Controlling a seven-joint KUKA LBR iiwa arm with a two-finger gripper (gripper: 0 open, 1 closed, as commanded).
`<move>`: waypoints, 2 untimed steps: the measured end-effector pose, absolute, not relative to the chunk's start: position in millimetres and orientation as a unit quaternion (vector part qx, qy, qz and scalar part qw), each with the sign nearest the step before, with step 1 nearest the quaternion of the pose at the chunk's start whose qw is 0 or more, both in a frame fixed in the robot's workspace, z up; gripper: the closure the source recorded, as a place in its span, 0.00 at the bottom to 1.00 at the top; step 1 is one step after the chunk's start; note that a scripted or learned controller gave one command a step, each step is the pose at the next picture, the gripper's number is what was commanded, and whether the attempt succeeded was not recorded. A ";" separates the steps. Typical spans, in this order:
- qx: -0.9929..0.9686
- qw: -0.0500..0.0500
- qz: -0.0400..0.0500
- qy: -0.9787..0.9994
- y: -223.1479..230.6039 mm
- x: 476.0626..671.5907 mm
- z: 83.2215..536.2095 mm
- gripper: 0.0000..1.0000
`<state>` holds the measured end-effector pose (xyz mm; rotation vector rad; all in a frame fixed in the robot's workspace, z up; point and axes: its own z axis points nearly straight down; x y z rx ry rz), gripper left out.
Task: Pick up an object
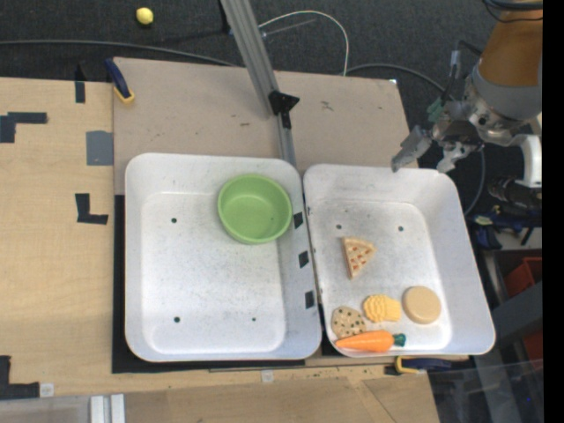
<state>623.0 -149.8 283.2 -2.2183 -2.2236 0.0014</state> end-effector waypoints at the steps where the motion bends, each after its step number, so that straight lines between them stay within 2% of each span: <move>1: -0.706 0.000 0.001 -0.708 -149.8 623.0 283.2 0.00; 2: -0.706 0.003 0.003 -0.708 -149.0 620.4 218.3 0.00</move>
